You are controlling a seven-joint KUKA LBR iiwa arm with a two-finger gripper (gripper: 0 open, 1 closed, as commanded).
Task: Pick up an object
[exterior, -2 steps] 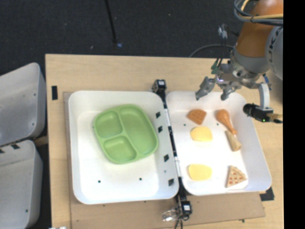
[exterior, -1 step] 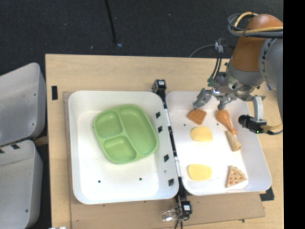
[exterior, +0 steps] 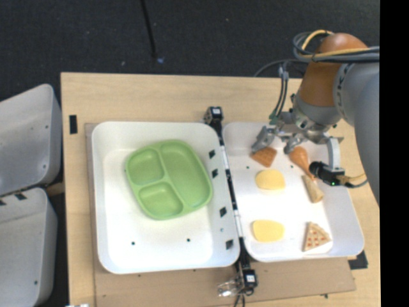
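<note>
A: From the overhead camera, where is the arm?

B: It comes in at about two o'clock, grey with an orange band. The gripper point(exterior: 281, 142) hangs over the far end of the right bin point(exterior: 339, 248), at roughly twelve o'clock within that bin.

A: And the fingers?

B: Spread fairly wide, with nothing visibly between them. A brown wedge point(exterior: 264, 155) lies just beside the left finger, and an orange cone point(exterior: 299, 157) just beside the right one. Whether either touches a finger I cannot tell.

A: What else is in that bin?

B: A yellow piece point(exterior: 270, 180) near the middle, another yellow piece point(exterior: 267, 230) at six o'clock, a pizza slice point(exterior: 316, 237) at five o'clock, and a tan stick point(exterior: 312, 188) at three o'clock.

A: The left bin?

B: The left bin point(exterior: 108, 242) holds a green divided plate point(exterior: 169, 179), lying flat near its centre.
</note>
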